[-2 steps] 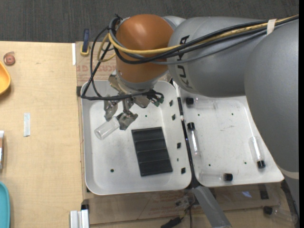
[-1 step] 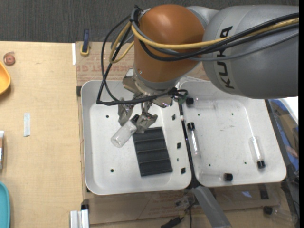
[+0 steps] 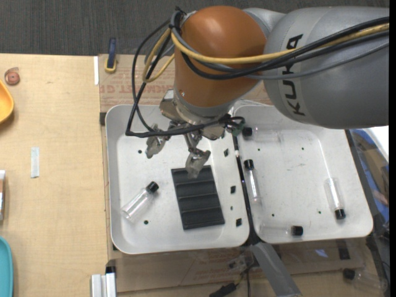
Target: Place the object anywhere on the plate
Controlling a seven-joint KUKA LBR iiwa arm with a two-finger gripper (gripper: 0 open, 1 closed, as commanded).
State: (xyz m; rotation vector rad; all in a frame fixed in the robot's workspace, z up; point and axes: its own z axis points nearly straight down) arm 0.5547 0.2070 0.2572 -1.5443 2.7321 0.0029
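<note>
A black ridged plate point(image 3: 198, 198) lies flat in the left bin point(image 3: 117, 228), towards its right side. A clear vial with a black cap point(image 3: 139, 200) lies on the bin floor left of the plate, apart from it. My gripper point(image 3: 176, 154) hangs over the upper middle of the left bin, open, with nothing between its fingers. One fingertip point(image 3: 197, 163) is over the plate's far edge; the other finger point(image 3: 154, 146) is above bare bin floor, up and right of the vial.
The right bin point(image 3: 356, 228) holds a vial point(image 3: 250, 179) along its left wall, another vial point(image 3: 335, 198) at the right, and a small black cap point(image 3: 297, 231) near the front. The arm's orange band and cables cover the bins' far edge.
</note>
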